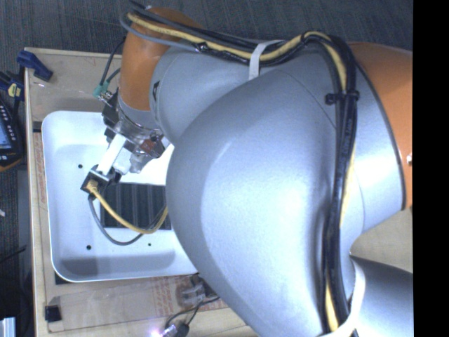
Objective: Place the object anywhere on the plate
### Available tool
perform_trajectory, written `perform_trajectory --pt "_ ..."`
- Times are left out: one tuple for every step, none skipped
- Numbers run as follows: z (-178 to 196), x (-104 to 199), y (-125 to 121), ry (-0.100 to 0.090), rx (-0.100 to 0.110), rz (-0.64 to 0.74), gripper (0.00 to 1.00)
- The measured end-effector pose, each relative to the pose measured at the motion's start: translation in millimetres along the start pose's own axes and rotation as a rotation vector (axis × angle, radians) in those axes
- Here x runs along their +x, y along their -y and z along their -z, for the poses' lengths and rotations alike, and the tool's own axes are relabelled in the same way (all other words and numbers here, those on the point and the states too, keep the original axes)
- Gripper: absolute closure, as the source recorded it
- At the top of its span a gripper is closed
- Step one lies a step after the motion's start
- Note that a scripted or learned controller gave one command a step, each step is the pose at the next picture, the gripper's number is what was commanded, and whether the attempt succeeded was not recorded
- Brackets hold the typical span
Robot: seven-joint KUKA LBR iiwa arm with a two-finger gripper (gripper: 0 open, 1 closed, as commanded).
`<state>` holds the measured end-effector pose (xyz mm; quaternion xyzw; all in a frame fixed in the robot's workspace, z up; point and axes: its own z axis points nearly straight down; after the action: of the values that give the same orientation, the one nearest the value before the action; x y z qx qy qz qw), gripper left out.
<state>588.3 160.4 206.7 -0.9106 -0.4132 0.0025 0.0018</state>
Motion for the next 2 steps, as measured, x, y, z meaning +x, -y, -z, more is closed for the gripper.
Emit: perform_trajectory --pt "126.6 -16.4 -43.3 -0.003 -0.001 -0.152 1.00" --pt "62.9 -37.3 49.4 0.003 0.001 -0.186 1.00"
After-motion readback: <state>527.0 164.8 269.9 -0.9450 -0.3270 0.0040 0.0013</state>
